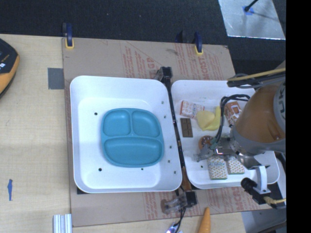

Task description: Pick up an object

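The pincer [210, 152], its grip unclear, hovered just above the packet [217, 169]; a straight, centred descent seemed wisest.

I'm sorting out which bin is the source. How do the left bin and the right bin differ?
The left bin holds one thing, a blue divided plate lying flat at its middle; the right bin holds several small items, among them a yellow piece and packets. The arm hangs over the right bin, not over the left bin. The left bin looks wider. Both are shallow, white and round-cornered.
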Controlling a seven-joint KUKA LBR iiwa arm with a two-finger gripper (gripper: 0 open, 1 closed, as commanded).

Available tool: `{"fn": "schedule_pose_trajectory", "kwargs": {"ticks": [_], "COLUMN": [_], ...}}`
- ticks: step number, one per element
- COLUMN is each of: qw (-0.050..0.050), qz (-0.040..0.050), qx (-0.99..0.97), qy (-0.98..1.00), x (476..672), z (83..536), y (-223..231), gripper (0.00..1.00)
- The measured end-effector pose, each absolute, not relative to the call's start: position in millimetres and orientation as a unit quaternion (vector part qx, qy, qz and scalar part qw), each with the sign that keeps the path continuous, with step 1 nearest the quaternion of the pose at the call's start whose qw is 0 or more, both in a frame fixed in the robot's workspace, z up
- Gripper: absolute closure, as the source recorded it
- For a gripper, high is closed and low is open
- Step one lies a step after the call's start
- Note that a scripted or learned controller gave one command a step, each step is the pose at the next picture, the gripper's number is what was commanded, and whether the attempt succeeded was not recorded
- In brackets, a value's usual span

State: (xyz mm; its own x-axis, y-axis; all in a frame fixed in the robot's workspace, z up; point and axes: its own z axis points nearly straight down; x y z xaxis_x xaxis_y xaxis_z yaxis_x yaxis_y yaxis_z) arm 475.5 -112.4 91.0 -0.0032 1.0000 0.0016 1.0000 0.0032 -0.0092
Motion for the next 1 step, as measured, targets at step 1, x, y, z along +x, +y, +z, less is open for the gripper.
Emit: {"fn": "schedule_pose_trajectory", "kwargs": {"ticks": [1], "qw": [0.001], "qz": [0.0007], "qx": [-0.704], "qy": [-0.71], "x": [490.1], "z": [91.7], "y": [-94.7], "gripper": [0.0]}}
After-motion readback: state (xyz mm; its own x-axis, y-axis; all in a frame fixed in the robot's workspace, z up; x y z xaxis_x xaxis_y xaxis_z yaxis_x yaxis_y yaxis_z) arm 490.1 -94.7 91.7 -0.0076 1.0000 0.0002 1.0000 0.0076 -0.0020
